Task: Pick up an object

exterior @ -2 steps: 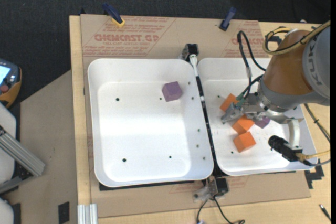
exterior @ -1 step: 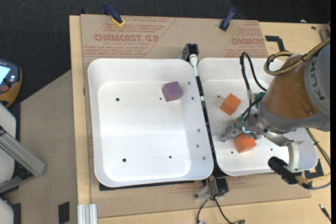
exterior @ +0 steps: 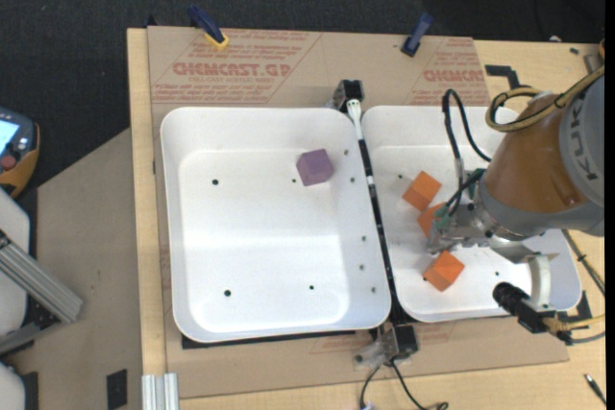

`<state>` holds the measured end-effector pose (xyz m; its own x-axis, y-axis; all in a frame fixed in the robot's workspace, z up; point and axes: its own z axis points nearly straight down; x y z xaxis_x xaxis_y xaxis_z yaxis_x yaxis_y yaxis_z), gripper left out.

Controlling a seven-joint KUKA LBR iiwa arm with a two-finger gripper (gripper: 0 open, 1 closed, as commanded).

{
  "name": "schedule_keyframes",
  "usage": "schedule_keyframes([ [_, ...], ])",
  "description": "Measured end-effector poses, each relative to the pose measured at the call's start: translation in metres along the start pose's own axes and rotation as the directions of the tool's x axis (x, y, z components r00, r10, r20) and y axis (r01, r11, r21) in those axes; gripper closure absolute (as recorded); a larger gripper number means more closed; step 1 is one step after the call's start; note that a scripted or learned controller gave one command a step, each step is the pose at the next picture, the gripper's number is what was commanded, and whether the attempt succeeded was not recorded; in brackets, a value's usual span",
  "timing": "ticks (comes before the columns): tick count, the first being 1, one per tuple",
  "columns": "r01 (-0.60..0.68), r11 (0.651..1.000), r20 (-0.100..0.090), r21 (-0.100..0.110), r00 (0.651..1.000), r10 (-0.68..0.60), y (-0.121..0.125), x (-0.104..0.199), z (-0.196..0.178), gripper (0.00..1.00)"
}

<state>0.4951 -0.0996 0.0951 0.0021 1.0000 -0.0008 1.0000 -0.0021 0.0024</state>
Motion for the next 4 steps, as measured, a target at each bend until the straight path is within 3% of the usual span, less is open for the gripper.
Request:
schedule_keyframes([
  [1, 0.008, 1.000, 0.001, -0.011, 1.000, -0.008, 0.056, 0.036, -0.096, 1.00],
  [2, 0.001, 1.000, 0.001, 0.000, 1.000, -0.001, 0.048, 0.013, -0.097, 1.00],
  [3, 0.004, 1.000, 0.002, -0.014, 1.000, -0.004, 0.020, 0.002, -0.017, 1.00],
  [4, 0.014, 1.000, -0.003, -0.010, 1.000, -0.014, 0.061, 0.120, -0.095, 1.00],
])
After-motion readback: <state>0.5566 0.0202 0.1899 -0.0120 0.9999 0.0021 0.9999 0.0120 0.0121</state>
